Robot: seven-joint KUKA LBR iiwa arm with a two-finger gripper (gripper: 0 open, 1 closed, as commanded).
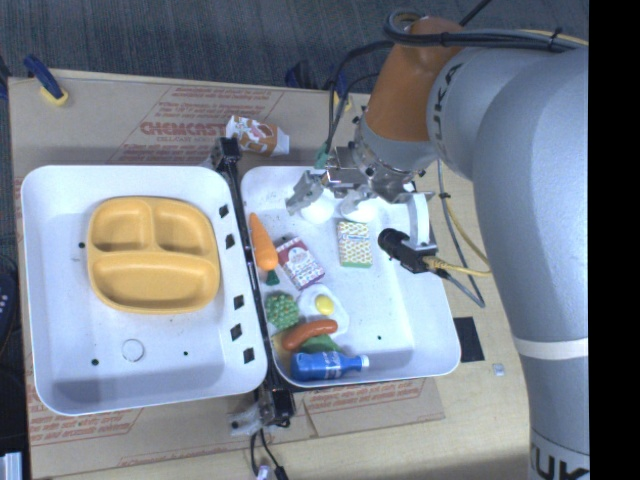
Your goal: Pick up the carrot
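claw (328, 198) open above bin, carrot (263, 243) apart

A single fixed camera looked down on the bench (150, 108) from above, at a slant rather than straight overhead — the far edge ran along the top of the frame, with dark floor beyond it. It stood far enough off to take in both white bins whole: the left bin (40, 268) and the right bin (430, 318) side by side near the middle. The arm (520, 168) entered from the right — nearest the lens, it loomed large there.
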